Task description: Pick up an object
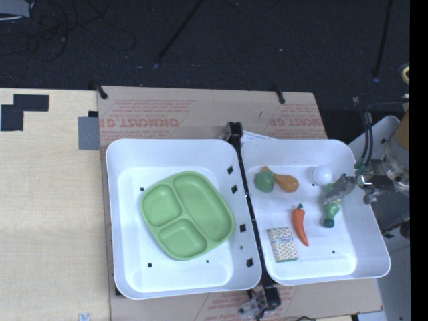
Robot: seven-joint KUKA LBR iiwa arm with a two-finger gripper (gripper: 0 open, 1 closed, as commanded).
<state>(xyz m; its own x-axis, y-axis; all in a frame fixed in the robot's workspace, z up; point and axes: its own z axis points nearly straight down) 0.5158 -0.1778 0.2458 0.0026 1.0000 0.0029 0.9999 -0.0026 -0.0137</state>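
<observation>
The flat brown cardboard sheet (200, 112) lying under the two white bins carries red printed lettering in the upper middle of the frame, upside down to the camera and reading roughly as "CHEMCRAFT" when turned round, though the letters are too soft to be sure. More red print shows on the same cardboard at upper right and along the bottom edge, too small to read.

A robotics lab: two white bins (177, 149) sit on flattened cardboard (174, 112) over a wooden tabletop (47, 212), with loose cables (40, 12) on dark floor at 11 o'clock.
</observation>
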